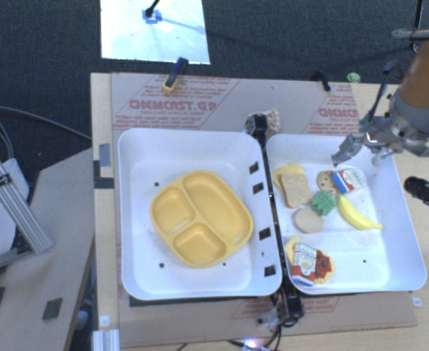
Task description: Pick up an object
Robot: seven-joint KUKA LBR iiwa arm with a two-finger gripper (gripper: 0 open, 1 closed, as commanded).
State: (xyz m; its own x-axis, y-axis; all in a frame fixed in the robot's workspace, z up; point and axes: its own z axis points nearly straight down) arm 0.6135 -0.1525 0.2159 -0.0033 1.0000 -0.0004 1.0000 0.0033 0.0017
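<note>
— How far along are we?

— Nothing lifted yet. My gripper [361, 146] hovers at the right bin's [408, 269] one o'clock; I can't tell how it's set.

— And the targets?

— All lying in that bin: banana [357, 214], broccoli [323, 202], toast [297, 189]. The whole pick remains.

Yellow tray [202, 226]: smooth glossy plastic. White bins [192, 141]: matt plastic. Bench [222, 99]: printed cardboard.
</note>
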